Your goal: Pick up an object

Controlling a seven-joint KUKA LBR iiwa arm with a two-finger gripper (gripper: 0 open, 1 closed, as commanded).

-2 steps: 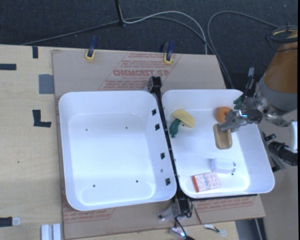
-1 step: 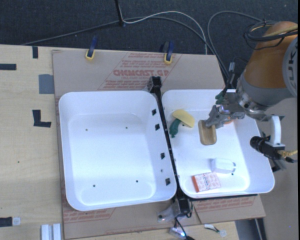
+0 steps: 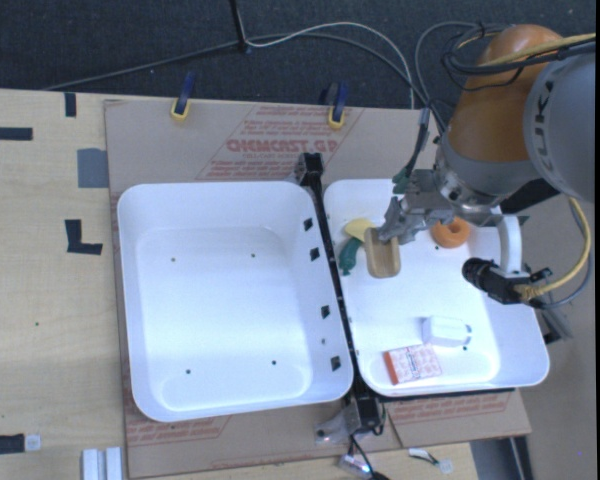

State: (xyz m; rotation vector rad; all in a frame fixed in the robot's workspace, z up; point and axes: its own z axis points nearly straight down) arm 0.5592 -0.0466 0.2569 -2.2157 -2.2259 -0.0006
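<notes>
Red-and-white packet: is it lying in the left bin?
No, the packet lies near the front edge of the right bin, beside a small white box.

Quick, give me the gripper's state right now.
Gripper: over the right bin, right at the tan block; open or shut cannot be told, and no grasp is visible.

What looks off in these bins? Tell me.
Nothing looks spilled or broken. All the items crowd the right bin: a tan block under the gripper, a yellow piece and a green piece against the divider, an orange ball, a white box and a red packet.
</notes>
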